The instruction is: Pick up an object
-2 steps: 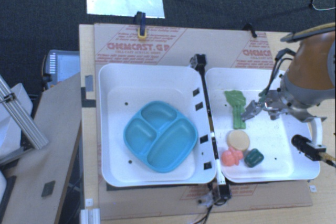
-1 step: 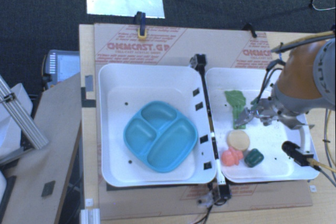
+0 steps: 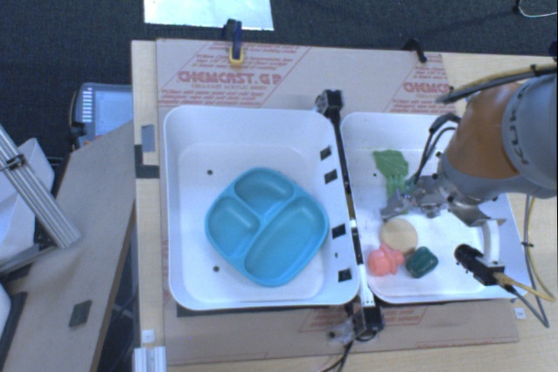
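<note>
The right bin (image 3: pixel 364 133) holds a green leafy toy (image 3: pixel 392 167) near its middle, a round cream-coloured object (image 3: pixel 400 234), a pink-orange toy (image 3: pixel 383 261) at the front left and a dark teal block (image 3: pixel 422 261) beside it. My gripper (image 3: pixel 408 199) hangs low over this bin, just below the green toy and right above the cream object. The grey and orange arm comes in from the right and covers the bin's right half. I see nothing between the fingers.
The left bin (image 3: pixel 187 179) carries a blue divided plate (image 3: pixel 265 225) in its middle. A black clip strip (image 3: pixel 338 179) runs along the divider between the bins. Cardboard lies under both bins.
</note>
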You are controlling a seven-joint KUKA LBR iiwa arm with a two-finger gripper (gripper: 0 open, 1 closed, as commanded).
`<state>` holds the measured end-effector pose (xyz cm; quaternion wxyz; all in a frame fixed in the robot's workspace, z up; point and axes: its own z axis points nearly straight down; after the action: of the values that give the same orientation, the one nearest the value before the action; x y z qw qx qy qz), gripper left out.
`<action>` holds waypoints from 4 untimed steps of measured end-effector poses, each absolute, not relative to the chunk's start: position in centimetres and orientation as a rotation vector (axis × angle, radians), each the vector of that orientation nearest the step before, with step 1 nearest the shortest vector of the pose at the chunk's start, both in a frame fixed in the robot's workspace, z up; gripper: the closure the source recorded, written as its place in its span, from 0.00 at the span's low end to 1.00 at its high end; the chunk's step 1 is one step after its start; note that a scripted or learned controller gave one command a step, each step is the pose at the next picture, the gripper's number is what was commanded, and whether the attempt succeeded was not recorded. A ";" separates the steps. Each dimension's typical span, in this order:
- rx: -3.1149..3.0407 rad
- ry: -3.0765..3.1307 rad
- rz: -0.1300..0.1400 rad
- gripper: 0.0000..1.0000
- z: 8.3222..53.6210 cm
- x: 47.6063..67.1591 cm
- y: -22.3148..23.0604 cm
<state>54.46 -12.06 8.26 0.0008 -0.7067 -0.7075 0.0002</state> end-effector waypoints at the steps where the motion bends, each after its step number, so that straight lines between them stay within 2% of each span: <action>1: -2.222 -2.223 -0.003 1.00 9.5 54.6 -12.1; 2: -2.222 -2.230 -0.006 1.00 15.8 55.3 -12.2; 3: -2.221 -2.230 -0.006 1.00 20.2 55.7 -11.8; 4: -2.222 -2.231 -0.006 1.00 26.5 55.7 -12.5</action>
<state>55.67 -12.51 26.47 -0.0034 -0.7056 -0.7086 -0.0021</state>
